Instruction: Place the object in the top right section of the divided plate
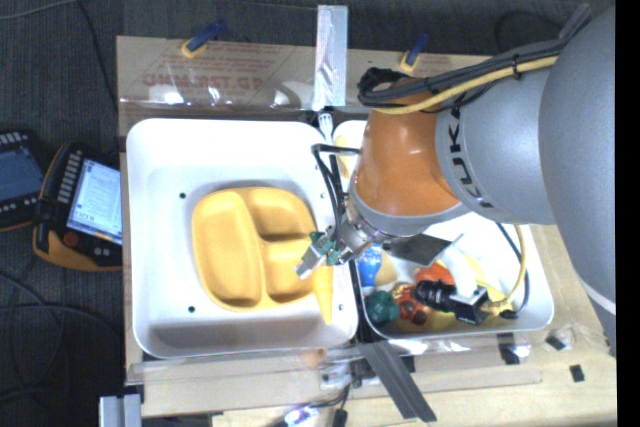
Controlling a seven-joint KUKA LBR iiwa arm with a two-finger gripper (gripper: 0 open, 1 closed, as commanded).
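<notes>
Fingers (304,265) show as a pale tip pointing toward the lower left, and whether they are parted or pressed together cannot be told from this slant. The gripper (308,262) sits over the right rim of the plate (228,255), level with its lower right section, in the middle of the frame.

Just below and to the right of the gripper is a yellow piece (324,297), narrow and tapering toward the bottom of the frame. It lies against the right wall of the left bin (160,165), outside the plate and touching or nearly touching its rim. Whether the fingers reach it cannot be told.

The plate is yellow, with one long section down its left side and two smaller ones on the right, upper and lower. It rests on the floor of the left bin, a little right of the middle.

The arm (520,145) comes in from the right of the frame, grey, with its orange band (400,165) hanging over the wall between the two bins. The right bin (540,310) holds a cluster of small things near its lower left corner: a blue piece (370,267), a green piece (380,303) and an orange piece (432,276), close together.

Brown cardboard (240,70) lies behind the bins at the upper part of the frame. A handheld screen (88,203) rests on the dark floor at the left edge.
</notes>
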